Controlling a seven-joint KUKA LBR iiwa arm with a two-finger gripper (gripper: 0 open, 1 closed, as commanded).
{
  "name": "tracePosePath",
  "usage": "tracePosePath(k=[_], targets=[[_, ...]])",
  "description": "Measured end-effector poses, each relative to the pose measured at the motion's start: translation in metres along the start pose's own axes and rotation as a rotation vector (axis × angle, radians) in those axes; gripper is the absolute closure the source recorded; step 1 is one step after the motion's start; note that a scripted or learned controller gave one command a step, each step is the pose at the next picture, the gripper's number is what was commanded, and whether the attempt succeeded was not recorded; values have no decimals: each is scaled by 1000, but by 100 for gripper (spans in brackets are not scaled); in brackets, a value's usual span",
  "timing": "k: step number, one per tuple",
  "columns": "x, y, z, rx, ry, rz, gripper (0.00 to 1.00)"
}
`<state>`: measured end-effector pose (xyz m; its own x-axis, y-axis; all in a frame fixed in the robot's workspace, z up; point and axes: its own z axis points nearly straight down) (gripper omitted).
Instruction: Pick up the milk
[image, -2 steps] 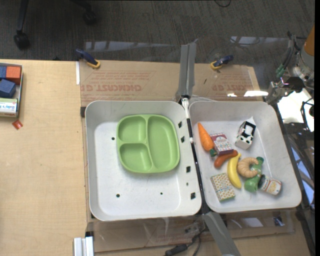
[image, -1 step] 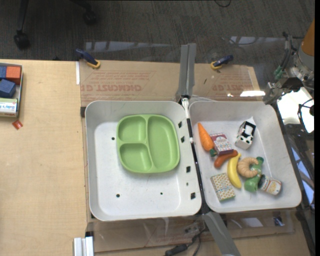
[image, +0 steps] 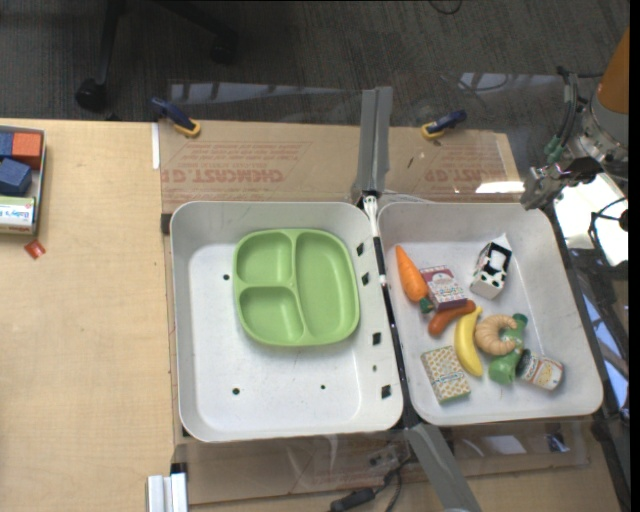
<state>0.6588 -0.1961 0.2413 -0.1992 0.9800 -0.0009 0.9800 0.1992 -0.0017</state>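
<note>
Milk carton (image: 492, 268) sits free in your right bin (image: 570, 300).
A small box (image: 441, 285) lies beside it; the gripper (image: 556, 175) hangs well apart, its state untellable.

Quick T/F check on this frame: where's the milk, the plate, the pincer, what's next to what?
1. The black-and-white cow-patterned milk carton lies in the right white bin. True.
2. The green three-compartment plastic plate sits in the right bin. False: it is in the left white bin.
3. The pincer holds the milk carton. False: it is above the right bin's far right corner, apart from the carton.
4. The orange toy carrot lies left of the milk carton. True.
5. The yellow toy banana lies on the green plate. False: it is in the right bin.
</note>
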Motion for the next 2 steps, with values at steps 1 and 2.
tracePosePath(k=[1, 2], targets=[[6, 2, 3, -2, -1, -91, 100], [27, 6, -7, -1, 0, -209, 100]])
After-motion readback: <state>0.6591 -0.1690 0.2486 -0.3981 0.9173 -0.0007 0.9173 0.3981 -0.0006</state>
